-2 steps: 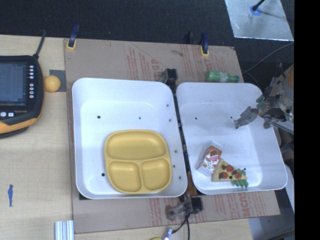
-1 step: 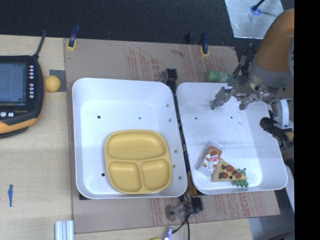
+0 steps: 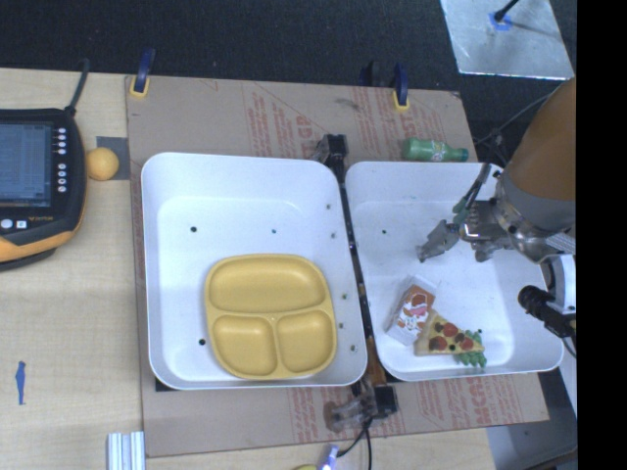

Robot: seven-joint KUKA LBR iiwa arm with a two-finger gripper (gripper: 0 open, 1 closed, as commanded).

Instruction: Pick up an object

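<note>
**Robot gripper poised above toys in the right bin**

Seen from above, 2 shallow white bins sit side by side on a sheet of cardboard. The left bin (image 3: 176,194) holds a yellow divided tray (image 3: 271,314) with 3 compartments. The right bin (image 3: 392,204) holds 2 small toys near its front edge: a pizza slice (image 3: 449,340) and, touching its left side, a small red and white packet (image 3: 413,310).

The grey arm reaches in from the right. Its gripper (image 3: 458,240) hangs over the middle of the right bin, behind the toys and apart from them. Its fingers appear spread, with nothing between them.

A green bottle (image 3: 435,150) lies on the cardboard just behind the right bin. A yellow ball (image 3: 102,163) and a handheld control pendant (image 3: 34,186) rest to the far left.

Likely risks: because the 2 toys touch, a descent between them could nudge both aside and close on neither. The pizza slice lies flat, so the fingers may slide over it, and it sits close to the bin's front wall, which could block a finger.
</note>
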